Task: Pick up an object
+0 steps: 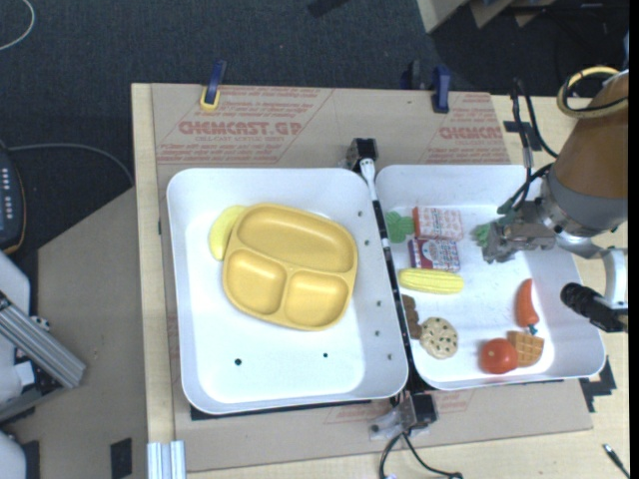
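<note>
Grey and orange: the arm reaches in over the right bin [589,359], its gripper [509,239] low near the bin's far right part.
Gripper state: cannot be told from this view; nothing is seen held.
Progress: judged as approach only; no object lifted, the grasp and the lift remain.
Nearest candidates: a small green piece [484,234] just beside the gripper, a printed carton [436,222] a little further off on the same side.
Nearer the camera than the gripper: glossy yellow corn [430,281], speckled cookie [438,337], smooth red tomato [498,355], gridded waffle [527,347], orange-red pepper [525,302].
Left bin [195,297]: moulded yellow divided plate [289,265], hard plastic.
Counter [150,198]: printed cardboard sheet.
</note>
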Available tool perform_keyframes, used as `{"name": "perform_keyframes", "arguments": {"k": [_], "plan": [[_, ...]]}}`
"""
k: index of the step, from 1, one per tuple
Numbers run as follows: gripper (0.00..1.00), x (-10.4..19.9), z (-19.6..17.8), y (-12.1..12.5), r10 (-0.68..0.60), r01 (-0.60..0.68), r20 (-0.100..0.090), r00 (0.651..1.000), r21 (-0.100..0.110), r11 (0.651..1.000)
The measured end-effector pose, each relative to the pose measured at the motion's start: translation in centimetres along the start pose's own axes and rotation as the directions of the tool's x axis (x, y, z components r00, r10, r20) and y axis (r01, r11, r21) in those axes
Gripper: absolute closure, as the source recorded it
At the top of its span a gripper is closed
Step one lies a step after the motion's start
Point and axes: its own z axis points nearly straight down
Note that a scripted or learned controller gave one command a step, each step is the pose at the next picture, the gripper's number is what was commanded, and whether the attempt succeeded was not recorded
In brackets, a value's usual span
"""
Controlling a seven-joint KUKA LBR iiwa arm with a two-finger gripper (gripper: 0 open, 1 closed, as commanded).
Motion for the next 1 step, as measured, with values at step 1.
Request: {"name": "perform_keyframes", "arguments": {"k": [1], "plan": [[1.00,-0.04,-5.40,0.22,0.000,0.000,0.000,1.000,-0.001,1.000]]}}
